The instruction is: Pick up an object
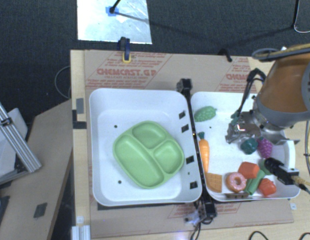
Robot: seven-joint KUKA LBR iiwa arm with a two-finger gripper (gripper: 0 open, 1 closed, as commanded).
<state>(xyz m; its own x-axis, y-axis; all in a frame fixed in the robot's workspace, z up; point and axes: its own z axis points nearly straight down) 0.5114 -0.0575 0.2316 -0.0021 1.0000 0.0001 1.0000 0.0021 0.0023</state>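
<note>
Grey metal of the end effector [240, 132] sits low in my right bin [215, 101], and from up here I can't tell how it stands, apart or together. Just beside it I've got a teal toy [249, 145] and a purple grape bunch [265, 147], both tucked under the wrist; whether either is touched I can't say. Above the wrist, the orange band [285, 81] of the arm comes in from the right.

Moving outward in the same bin: a green leafy piece [205, 113] near the far corner, a carrot [204, 152] along the divider, a tan cracker [213, 181] below it, then a pink doughnut [236, 182], an orange block [248, 169], a green stick [255, 182] and a red piece [267, 187] crowding the near edge.

Over in the left bin [102, 134] I see a pale green divided plate [148, 154] lying flat.

On the brown board [145, 71] of the worktop under both bins, red print reads "CHEMCAST", with more lettering after it too small for me. A blue and yellow clamp [125, 49] grips its far edge.
</note>
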